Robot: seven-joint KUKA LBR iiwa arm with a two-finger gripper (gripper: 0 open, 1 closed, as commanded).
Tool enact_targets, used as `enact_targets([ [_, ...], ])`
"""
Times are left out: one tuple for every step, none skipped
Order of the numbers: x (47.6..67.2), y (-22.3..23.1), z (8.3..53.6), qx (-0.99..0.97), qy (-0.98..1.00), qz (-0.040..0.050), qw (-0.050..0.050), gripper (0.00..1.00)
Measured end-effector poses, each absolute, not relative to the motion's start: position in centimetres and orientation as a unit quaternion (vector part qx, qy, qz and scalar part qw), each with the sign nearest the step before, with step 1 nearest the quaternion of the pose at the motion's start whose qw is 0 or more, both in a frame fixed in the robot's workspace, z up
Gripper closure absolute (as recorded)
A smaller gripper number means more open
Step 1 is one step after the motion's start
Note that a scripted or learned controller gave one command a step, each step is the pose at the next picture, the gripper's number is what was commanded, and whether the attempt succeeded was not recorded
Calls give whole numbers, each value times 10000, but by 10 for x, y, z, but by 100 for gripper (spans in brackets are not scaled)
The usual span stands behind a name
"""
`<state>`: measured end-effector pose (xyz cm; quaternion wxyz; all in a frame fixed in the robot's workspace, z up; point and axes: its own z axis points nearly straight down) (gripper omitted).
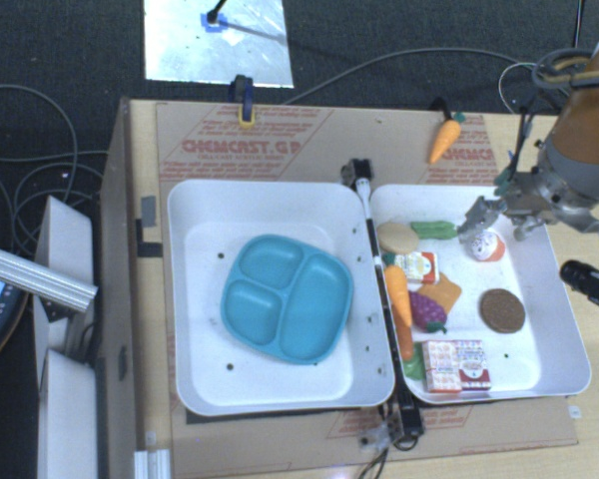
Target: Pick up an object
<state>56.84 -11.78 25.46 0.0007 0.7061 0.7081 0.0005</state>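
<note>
Gripper (482, 230) low over the right bin (549, 367)!
It hovers at a white-and-orange ball (486, 246); blue plate (286, 297) in the left bin (195, 267).

A light blue divided plate (288, 298) lies in the white left bin (195, 218). The right bin (554, 352) holds an orange carrot (399, 312), purple grapes (429, 310), a brown disc (502, 310) and a red-and-white box (457, 366).

Two shallow white plastic bins are set side by side. In the left bin (195, 267) a blue divided plate (288, 297) is laid. In the right bin (559, 342) stuff is crowded left: a long orange toy carrot (399, 310) along the left wall, a red-and-white printed carton (455, 365) in front, a round brown cookie (502, 310) to the right.
</note>
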Motion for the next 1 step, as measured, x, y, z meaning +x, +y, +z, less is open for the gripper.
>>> enact_targets([
  [546,-112,172,7066,7076,2,5,0],
])
